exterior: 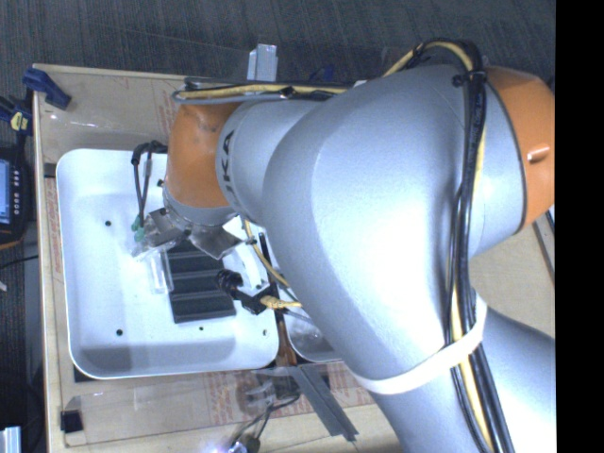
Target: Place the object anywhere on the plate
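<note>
My gripper (196, 286) hangs low over the middle of the left white bin (94, 281), its black ribbed end pointing toward the bin's near side. The grey arm (377, 215) with its orange band (193, 159) reaches in from the right and covers most of the bench. A small pale, green-tinted piece (142, 239) shows just left of the wrist. I cannot tell whether it is a loose object or part of the tool. Whatever lies under the gripper is hidden.
The arm hides nearly all of the right bin, leaving a sliver of its rim (307, 345). Cables (142, 182) loop off the wrist over the left bin. A blue clamp (45, 87) sits at the bench's far-left corner.
</note>
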You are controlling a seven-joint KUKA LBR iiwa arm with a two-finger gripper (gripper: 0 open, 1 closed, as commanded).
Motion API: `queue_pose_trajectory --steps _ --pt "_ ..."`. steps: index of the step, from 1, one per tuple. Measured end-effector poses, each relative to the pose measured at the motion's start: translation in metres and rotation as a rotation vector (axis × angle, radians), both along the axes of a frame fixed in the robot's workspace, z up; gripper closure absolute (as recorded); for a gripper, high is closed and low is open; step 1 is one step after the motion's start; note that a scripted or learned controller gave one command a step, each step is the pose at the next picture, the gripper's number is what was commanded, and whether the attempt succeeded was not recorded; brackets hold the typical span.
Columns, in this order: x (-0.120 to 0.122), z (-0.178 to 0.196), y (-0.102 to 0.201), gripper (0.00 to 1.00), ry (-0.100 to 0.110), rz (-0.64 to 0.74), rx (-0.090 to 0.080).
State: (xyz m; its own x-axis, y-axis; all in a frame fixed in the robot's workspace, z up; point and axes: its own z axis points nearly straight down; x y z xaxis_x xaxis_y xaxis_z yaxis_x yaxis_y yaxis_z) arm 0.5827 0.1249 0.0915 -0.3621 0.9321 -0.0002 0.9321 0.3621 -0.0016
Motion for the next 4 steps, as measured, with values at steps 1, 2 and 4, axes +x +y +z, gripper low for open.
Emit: queue_pose_trajectory --steps 1,2,4 --pt "-0.049 -0.001 0.07 1.0 0.007 -0.13 -0.001" --pt "-0.087 0.128 0.043 1.0 0.002 -0.312 0.001" --pt "-0.109 0.048 0.09 1.0 0.006 -0.34 -0.005"
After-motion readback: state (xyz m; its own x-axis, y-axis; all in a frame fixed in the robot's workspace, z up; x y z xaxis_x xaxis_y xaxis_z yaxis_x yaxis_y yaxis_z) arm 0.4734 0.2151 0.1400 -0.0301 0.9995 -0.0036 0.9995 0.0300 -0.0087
